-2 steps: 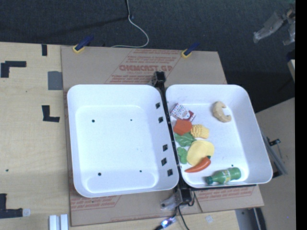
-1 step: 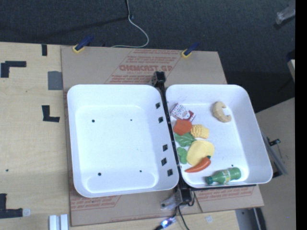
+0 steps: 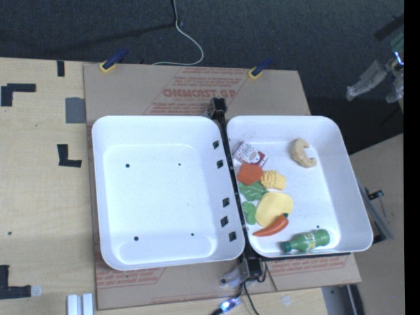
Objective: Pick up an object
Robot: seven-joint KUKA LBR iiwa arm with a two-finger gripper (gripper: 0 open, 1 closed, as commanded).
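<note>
Camera view: gripper (image 3: 384, 77) far upper right.

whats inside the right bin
The right bin holds a croissant, a snack packet, corn, a red pepper, a green bottle and a clustered pile of toy food; anything beneath the pile is covered.

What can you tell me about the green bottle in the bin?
The green bottle is small and looks like shiny plastic, with a yellow label around its middle. It lies on its side near the front edge of the right bin, cap end pointing right. It sits just below the red chili pepper, very close to it; whether they touch is unclear.
</note>
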